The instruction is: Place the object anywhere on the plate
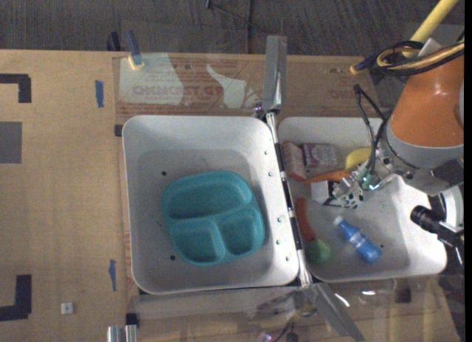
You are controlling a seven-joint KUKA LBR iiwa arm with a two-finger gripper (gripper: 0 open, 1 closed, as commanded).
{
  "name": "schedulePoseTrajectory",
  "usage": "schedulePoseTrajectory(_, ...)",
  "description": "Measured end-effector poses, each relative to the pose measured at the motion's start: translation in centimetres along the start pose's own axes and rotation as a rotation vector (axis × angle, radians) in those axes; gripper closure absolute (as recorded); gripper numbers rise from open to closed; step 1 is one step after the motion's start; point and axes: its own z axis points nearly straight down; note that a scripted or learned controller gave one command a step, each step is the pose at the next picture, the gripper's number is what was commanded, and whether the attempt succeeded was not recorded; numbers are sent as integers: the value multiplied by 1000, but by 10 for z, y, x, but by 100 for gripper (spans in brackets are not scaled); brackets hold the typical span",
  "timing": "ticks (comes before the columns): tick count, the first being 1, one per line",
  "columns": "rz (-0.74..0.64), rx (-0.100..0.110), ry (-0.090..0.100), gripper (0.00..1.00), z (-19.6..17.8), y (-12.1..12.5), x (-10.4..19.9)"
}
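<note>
Two white bins side by side on the bench: left bin (140, 208) bearing a teal three-compartment plate (213, 217), lying flat near its middle. In the right bin (413, 259): a blue bottle (358, 240) lying tilted, a green-and-orange carrot toy (313, 239) beside the dividing wall, a pinkish packet (313, 157), a yellow piece (358, 158). Gripper (355, 188) low over the right bin's upper part, just above the bottle; grip state impossible to tell.

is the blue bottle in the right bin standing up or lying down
Lying down. The blue bottle rests on its side on the right bin floor, its length running diagonally, cap end toward the upper left.
</note>
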Motion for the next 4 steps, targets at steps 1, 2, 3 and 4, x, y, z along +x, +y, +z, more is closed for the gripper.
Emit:
schedulePoseTrajectory(1,-18,3,3,100,24,-13,19)
schedulePoseTrajectory(2,41,3,4,100,24,-7,34)
schedulePoseTrajectory(3,-257,0,1,100,13,4,50)
schedulePoseTrajectory(4,-333,2,4,100,24,-18,55)
